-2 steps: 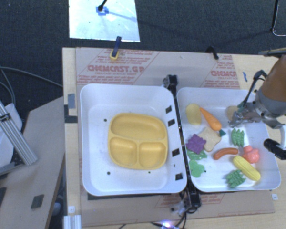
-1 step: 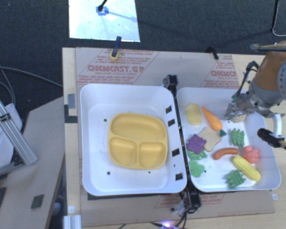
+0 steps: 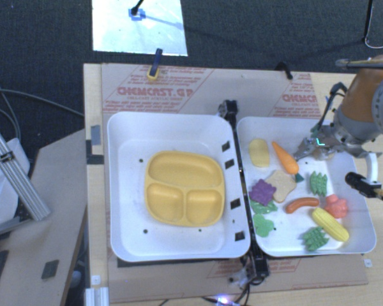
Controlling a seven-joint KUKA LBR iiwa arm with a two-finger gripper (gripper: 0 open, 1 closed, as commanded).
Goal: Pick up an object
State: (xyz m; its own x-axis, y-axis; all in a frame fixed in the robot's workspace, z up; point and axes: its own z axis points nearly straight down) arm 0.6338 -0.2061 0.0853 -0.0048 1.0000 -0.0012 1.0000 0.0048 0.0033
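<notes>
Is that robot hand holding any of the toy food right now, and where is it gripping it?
Nothing held: the hand hovers above the right bin, beside the carrot.

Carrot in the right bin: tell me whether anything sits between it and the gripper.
Nothing visible does. The gripper hangs over the right bin's upper part, just right of the carrot, with bare white floor between them. The bread slice and green leafy piece lie below that gap, not in it.

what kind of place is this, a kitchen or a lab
Most likely a robot lab bench: a robot arm reaches over two white bins, one with toy food, one with a yellow tray.
</notes>
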